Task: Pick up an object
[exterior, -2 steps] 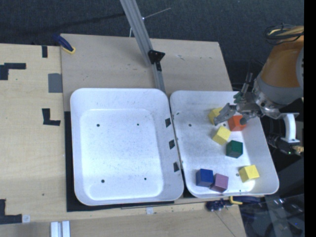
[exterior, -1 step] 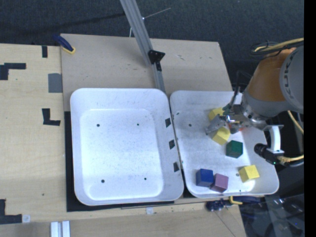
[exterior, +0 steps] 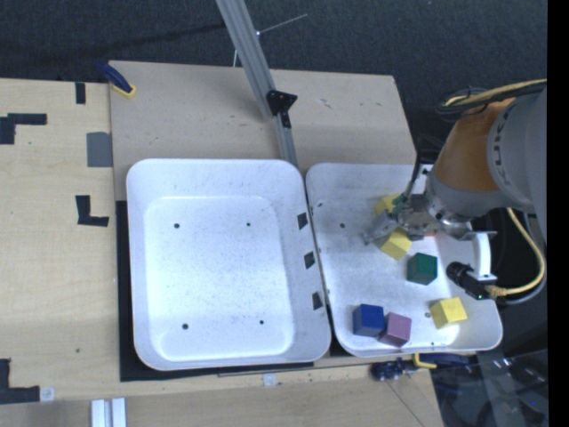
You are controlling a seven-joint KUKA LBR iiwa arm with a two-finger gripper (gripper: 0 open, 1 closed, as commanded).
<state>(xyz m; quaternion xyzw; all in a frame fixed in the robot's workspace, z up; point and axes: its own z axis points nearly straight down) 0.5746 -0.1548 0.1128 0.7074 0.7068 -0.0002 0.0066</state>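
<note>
My gripper (exterior: pixel 392 224) hangs low over the upper middle of the right bin (exterior: pixel 342 194), at the end of the grey arm with its orange band (exterior: pixel 467 154). A yellow block (exterior: pixel 396 245) lies right under it, touching or nearly touching its tip. Another yellow piece (exterior: pixel 385 205) peeks out just above the gripper, partly hidden by it. Lower in the same bin lie a green block (exterior: pixel 422 268), a blue block (exterior: pixel 368 318), a purple block (exterior: pixel 397 328) against the blue one, and a third yellow block (exterior: pixel 448 311).
The left bin (exterior: pixel 142 185) stands beside the right one, their rims meeting at the middle. A slanted metal bar (exterior: pixel 253 56) runs down to the bins' top junction. Cables (exterior: pixel 516 278) loop at the arm's right.
</note>
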